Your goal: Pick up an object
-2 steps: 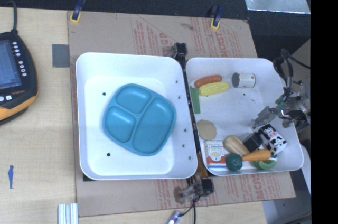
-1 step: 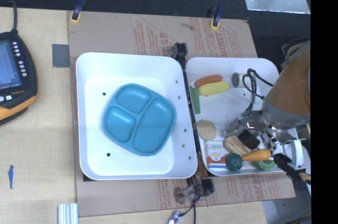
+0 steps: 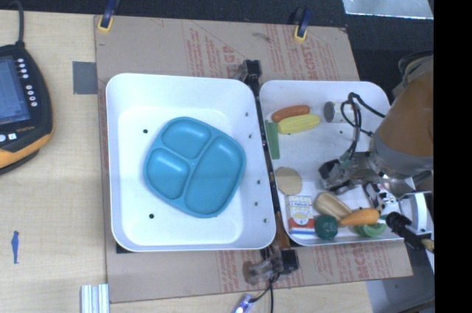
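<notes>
We look down at a slant on two shallow white bins set side by side on a brown board. The left bin holds a blue divided plate, lying flat near its middle. The right bin holds the small objects from which one is to be picked. Along its far side lie a hot dog and, just in front of it, a corn cob; a green strip lies upright against the left wall. Near the bin's left edge we see a tan round cookie, and just below it a small printed carton. Along the near wall lie a bread roll, a dark green ball, a carrot and a green leafy piece, the carrot touching the roll.

The arm enters from the right, its orange band above the wrist. The gripper hangs low over the middle of the right bin, just above the bread roll and to the right of the cookie. Its dark fingers merge with cables and shadow, so we cannot tell whether they are spread or pressed together, and we see no object between them. A teach pendant rests on the bench at far left.
</notes>
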Tool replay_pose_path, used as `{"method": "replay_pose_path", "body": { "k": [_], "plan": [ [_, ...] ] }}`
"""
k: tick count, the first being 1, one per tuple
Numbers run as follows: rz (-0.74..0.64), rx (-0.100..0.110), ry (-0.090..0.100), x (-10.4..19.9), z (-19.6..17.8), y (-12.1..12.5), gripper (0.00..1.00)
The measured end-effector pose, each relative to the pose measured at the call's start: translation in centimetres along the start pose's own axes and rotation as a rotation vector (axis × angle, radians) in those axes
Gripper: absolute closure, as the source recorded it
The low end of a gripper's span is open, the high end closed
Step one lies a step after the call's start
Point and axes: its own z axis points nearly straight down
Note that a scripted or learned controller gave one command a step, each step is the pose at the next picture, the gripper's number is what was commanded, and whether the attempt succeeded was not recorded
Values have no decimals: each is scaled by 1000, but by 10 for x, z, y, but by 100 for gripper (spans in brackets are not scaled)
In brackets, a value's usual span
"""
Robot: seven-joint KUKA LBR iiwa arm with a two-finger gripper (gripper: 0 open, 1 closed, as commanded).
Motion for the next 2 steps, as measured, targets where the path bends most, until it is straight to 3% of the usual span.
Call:
{"method": "replay_pose_path", "body": {
  "k": [1,2],
  "plan": [
    [4,-5,2,99,-90,123,100],
    [6,-1,1,117,-88,23,100]
  ]
}}
